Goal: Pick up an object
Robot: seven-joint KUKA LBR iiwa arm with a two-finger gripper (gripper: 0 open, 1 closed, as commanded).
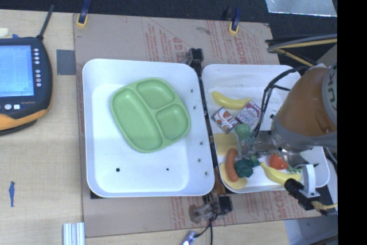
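Hovering low in the right bin (321, 178), lower right of frame, the claw (248, 149) sits over a tight cluster; can't tell its opening. Risk: w/ items packed this close it may nudge or pinch two at once & slip. Dark green toy (245, 168) lies just below the claw, red sausage (230, 162) beside it at left. Farther up: banana (230, 101), snack packets (236, 116). Green divided plate (150, 115) sits in left bin (97, 181).

Glossy white plastic bins (103, 181), matt green plastic tray (150, 115) (three compartments), rough brown cardboard underlay (143, 40)
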